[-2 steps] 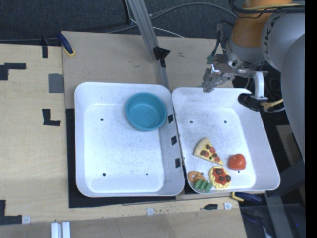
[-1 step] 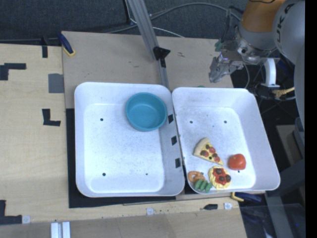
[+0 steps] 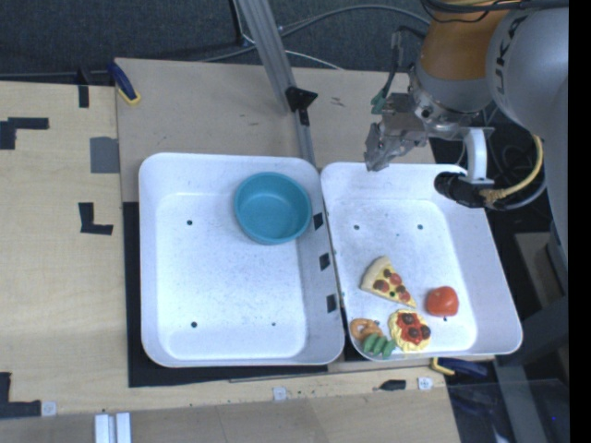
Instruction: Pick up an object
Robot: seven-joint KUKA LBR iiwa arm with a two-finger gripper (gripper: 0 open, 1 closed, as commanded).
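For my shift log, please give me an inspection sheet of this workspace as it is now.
Surface: two white bins, left bin and right bin, on a tan bench.
Job's things: blue bowl in left bin; pizza slice, tomato, small round pizza, pretzel and green piece in right bin.
Clutter: nothing seen.
Grippers: pincer above right bin's far edge, holding nothing.
Cables: black cables behind bench.
Surroundings: metal pole; black tape marks.

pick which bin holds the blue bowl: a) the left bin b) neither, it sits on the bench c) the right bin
a, the blue bowl sits inside the left bin, near its upper right corner, while the pizza slice and tomato lie in the right bin.
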